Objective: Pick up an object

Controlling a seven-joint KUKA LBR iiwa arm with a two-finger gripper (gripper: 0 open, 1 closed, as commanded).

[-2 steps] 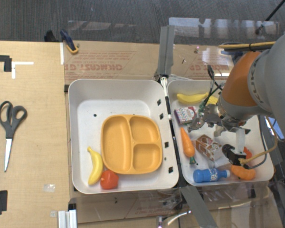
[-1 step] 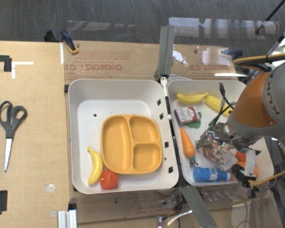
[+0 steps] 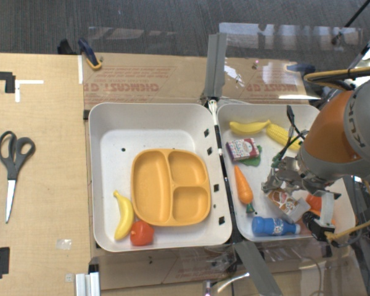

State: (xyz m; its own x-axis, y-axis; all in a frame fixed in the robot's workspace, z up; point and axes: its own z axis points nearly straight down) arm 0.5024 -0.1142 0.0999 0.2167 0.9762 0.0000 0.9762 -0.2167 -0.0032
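Gripper [image 3: 288, 187] is hovering low over a red-and-white packet [image 3: 288, 203] in the right bin [image 3: 225, 165]; its state is unclear; next, I judge, closing on the packet and lifting

Light was bright and even from overhead. White bins [image 3: 105, 165] read clean, not blown out. Soft, short shadows sat under the yellow plate [image 3: 171, 185] and scissors [image 3: 13, 165]. Glare streaked the clear panel [image 3: 283, 73] at top right. Focus held sharp across the desk [image 3: 37, 227]; the arm [image 3: 342, 131] looked slightly soft.
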